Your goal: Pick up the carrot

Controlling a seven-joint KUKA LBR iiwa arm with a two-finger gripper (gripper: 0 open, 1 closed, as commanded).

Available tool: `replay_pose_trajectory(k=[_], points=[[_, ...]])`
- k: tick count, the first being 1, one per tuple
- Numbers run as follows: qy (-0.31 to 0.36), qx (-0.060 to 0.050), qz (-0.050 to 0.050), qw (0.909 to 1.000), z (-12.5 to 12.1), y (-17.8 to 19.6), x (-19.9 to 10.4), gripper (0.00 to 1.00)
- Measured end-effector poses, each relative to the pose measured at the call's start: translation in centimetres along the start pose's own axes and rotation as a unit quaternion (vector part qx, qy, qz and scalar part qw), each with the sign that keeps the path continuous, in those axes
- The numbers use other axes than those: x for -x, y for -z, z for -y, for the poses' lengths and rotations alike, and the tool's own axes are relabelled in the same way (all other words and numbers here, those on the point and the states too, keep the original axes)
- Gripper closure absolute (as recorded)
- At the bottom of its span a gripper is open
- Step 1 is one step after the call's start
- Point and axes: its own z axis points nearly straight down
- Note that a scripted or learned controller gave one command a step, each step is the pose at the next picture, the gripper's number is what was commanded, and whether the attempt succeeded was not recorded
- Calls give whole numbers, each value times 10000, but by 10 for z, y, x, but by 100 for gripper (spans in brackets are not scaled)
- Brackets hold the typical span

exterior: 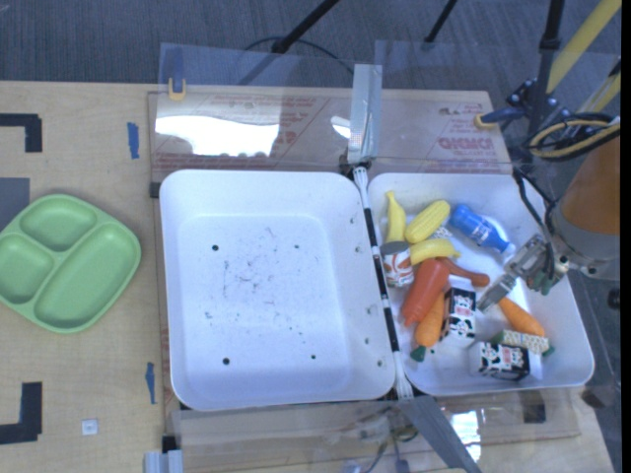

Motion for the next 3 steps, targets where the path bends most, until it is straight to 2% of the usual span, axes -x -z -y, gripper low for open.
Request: replay_pose_trajectory(k=[1, 2, 3], points=[[587, 17, 35, 9983, 48, -13, -20, 0], [1136, -17, 4, 9935, 36, -14, -3, 0], [1695, -10, 19, 9855, 38, -14, -7, 0]])
